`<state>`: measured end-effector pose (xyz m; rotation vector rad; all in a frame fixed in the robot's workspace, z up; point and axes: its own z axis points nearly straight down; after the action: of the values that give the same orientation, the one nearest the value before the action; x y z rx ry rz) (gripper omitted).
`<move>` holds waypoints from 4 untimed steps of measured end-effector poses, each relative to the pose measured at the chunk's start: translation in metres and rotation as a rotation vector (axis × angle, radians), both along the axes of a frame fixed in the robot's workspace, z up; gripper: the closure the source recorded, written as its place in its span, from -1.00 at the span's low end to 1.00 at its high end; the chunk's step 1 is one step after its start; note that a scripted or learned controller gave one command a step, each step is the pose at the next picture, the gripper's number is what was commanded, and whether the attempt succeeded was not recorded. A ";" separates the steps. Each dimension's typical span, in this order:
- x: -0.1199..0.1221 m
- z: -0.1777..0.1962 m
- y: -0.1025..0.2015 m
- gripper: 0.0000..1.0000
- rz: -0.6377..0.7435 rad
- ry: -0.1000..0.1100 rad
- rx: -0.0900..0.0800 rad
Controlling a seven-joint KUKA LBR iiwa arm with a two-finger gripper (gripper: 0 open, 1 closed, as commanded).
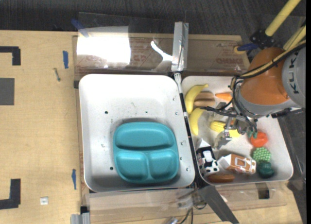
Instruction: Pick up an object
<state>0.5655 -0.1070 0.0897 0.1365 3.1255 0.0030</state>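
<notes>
Over the right bin (284, 172), the gripper (224, 133) hangs low among crowded toys, and whether it is spread or pressed together cannot be made out from above, so nothing can be called held. Right under and beside it lies a small yellow piece (217, 126), probably the nearest thing to take; just past it, away from the arm, two bananas (196, 102) lean along the bin wall, and a brown roll (204, 99) sits between them. Back toward the arm lie an orange fruit (260, 138), a green bumpy ball (262, 154) and a dark green piece (266, 170); nearer the bin's front edge are a black-and-white block (208, 161) and an orange toy car (241, 164). Crowding is the likely trouble: a closing grip could catch two things at once, or nudge the curved, smooth banana aside. Further off, the left bin (92, 121) holds a teal divided tray (145, 151).
</notes>
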 end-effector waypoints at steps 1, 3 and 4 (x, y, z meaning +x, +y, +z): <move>-0.021 0.000 0.014 -1.00 -0.078 -0.003 -0.002; -0.027 0.000 0.014 -1.00 -0.111 -0.004 -0.002; -0.031 0.000 0.014 -1.00 -0.108 -0.004 -0.002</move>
<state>0.5342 -0.0932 0.0902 0.3049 3.1090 -0.0017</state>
